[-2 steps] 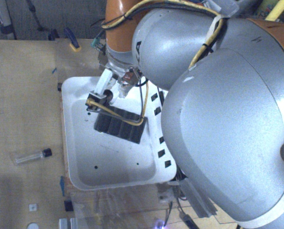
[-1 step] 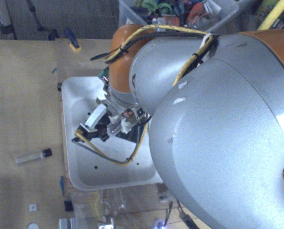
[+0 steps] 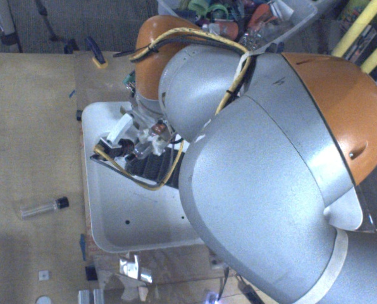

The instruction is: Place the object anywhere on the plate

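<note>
Wooden bench [image 3: 30, 138] bears a vial [image 3: 44, 207]; arm [image 3: 264, 170] hides bin [image 3: 103, 220].

arm [image 3: 264, 170] over bin [image 3: 112, 227], vial [image 3: 44, 207] on bench left of it

I see a pale wooden table [image 3: 30, 125] on my left, grey carpet [image 3: 62, 11] beyond it, and a clear tub [image 3: 290, 8] of colourful clutter at the far edge, evenly lit.
</note>
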### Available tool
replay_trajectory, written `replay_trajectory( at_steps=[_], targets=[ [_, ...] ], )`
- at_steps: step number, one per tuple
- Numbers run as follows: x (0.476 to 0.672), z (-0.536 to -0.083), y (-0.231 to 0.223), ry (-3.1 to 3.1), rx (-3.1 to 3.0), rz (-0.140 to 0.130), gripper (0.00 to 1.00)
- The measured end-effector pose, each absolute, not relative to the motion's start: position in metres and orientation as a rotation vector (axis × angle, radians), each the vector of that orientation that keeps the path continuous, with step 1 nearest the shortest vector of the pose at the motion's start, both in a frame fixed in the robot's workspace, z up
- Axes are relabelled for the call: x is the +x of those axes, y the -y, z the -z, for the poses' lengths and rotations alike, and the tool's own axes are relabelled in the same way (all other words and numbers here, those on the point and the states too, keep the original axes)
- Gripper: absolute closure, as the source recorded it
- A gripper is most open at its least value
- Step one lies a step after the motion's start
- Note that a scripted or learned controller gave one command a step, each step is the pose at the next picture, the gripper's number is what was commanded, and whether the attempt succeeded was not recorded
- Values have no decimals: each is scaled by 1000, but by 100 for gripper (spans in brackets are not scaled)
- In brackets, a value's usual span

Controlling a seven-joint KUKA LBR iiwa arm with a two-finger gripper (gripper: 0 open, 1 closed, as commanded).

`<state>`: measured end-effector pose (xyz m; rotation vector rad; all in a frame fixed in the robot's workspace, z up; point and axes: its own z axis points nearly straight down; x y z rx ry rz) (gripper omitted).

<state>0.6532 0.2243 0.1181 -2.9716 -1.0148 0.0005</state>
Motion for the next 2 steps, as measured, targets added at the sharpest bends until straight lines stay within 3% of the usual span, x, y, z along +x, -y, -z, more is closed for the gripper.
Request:
replay_trajectory(
  at_steps=[1, 2],
  targets=[
    [656, -198, -224, 488, -3103, 3, 100],
    [586, -95, -221, 463, -3106, 5, 100]
  ],
)
